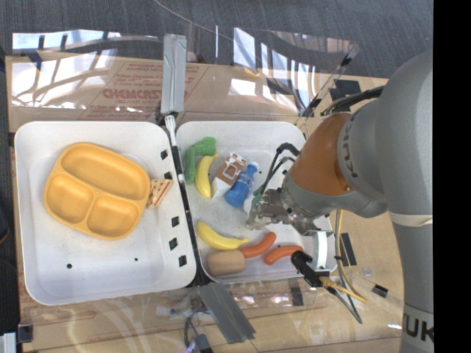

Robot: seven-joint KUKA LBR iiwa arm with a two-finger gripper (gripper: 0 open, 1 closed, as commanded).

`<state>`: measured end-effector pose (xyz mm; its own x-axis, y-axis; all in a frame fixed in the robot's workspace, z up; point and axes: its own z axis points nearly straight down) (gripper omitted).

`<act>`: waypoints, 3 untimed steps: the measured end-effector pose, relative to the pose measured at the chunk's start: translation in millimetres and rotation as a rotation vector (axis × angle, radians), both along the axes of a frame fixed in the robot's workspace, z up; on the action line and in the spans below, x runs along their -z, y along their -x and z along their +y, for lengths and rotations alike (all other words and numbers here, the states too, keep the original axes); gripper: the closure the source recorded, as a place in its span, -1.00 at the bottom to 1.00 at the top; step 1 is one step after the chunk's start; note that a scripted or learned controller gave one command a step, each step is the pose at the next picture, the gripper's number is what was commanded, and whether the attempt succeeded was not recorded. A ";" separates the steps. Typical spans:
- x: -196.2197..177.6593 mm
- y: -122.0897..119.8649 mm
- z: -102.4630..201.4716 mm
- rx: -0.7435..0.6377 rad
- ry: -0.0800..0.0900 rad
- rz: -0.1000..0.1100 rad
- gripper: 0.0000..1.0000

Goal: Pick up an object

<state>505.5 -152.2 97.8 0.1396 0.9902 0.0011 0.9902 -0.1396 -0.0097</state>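
Your tool (259, 213) hangs low in the right bin (294, 134), mid-frame, beside the blue bottle (241, 186); grip probably unreadable, can't tell. Nothing lifted yet; the grab remains.

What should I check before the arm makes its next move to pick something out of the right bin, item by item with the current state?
1. Gripper is over the right bin: ok.
2. Gripper is carrying nothing yet: cannot tell, the wrist hides its tips.
3. A target lies near the gripper: ok, the blue bottle and an orange sausage are both close.
4. Target stands apart from its neighbours: not ok, the bottle lies against the brown and white packet.
5. Yellow tray is out of the path: ok, it sits in the left bin.
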 end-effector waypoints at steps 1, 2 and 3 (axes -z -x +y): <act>0.1 0.1 0.0 0.000 0.000 0.000 -1.00; -84.8 -43.7 15.4 0.179 0.003 -0.004 -1.00; 7.6 -27.8 9.9 0.222 0.001 -0.004 -1.00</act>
<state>533.3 -142.3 90.2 0.3545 0.9350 0.0017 0.9350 -0.3545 -0.0053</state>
